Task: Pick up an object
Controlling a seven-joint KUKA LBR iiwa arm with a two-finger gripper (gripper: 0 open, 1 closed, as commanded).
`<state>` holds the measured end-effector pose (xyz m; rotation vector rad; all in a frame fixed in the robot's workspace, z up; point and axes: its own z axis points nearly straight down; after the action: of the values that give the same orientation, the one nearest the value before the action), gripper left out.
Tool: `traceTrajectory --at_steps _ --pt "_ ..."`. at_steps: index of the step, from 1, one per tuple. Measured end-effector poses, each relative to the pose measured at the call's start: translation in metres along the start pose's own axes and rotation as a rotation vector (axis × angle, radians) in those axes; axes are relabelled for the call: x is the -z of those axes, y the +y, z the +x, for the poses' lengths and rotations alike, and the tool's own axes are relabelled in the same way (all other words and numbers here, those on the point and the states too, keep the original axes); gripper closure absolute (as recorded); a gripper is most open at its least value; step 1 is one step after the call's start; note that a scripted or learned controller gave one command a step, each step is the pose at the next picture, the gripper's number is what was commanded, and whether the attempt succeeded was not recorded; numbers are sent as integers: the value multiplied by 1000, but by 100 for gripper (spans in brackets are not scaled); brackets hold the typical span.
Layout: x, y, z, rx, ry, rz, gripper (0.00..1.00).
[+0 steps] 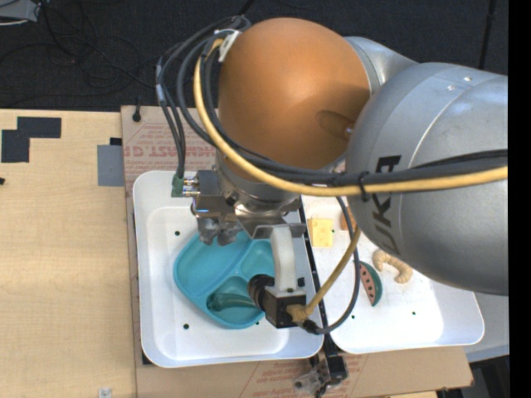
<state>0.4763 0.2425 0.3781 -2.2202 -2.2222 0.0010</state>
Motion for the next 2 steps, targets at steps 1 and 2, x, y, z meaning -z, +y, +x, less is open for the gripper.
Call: traceTrajectory --at_steps 1,2 --pt "41 0 0 0 1 -1 100" --pt "76 0 0 1 0 0 100"
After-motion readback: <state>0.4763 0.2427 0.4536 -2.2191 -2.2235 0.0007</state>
